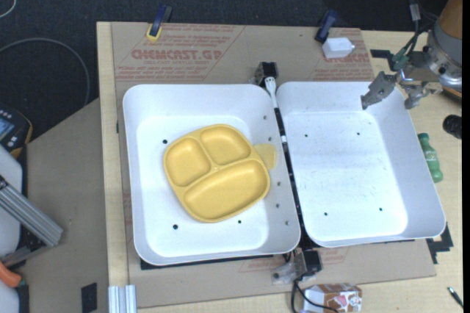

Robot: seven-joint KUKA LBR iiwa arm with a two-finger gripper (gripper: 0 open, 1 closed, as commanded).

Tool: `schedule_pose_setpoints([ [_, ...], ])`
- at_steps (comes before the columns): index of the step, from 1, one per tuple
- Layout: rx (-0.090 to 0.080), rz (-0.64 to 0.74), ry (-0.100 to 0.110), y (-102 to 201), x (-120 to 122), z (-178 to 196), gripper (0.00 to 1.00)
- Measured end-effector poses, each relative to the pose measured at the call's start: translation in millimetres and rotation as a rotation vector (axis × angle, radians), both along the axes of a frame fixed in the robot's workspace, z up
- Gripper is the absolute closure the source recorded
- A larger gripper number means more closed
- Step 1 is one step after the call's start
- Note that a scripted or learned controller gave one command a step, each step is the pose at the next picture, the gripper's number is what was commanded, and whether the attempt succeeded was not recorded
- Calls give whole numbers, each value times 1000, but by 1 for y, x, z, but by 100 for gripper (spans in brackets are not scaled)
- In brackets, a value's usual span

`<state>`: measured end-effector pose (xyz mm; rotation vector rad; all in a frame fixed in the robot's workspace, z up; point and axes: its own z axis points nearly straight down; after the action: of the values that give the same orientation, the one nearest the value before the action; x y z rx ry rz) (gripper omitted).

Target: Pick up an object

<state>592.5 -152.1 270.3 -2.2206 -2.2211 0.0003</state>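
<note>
A yellow divided plate (215,172) with three compartments lies in the left white bin (139,179), a little right of its middle. A small yellow piece (266,155) pokes out from under the plate's right edge. My gripper (393,93) hangs above the far right corner of the right white bin (352,179), well away from the plate. Its two fingers are spread apart and point down. It is open, with nothing between the fingers.
The bins sit side by side on a cardboard sheet (220,54). A green object (430,157) lies outside the right bin's right rim. A white block (338,48) and blue clamps (158,20) sit at the far edge. Cables and connectors run along the seam between the bins.
</note>
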Motion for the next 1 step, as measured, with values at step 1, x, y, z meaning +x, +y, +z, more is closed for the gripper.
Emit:
schedule_pose_setpoints([
  [1, -2, 4, -13, 35, -39, 97, 0],
])
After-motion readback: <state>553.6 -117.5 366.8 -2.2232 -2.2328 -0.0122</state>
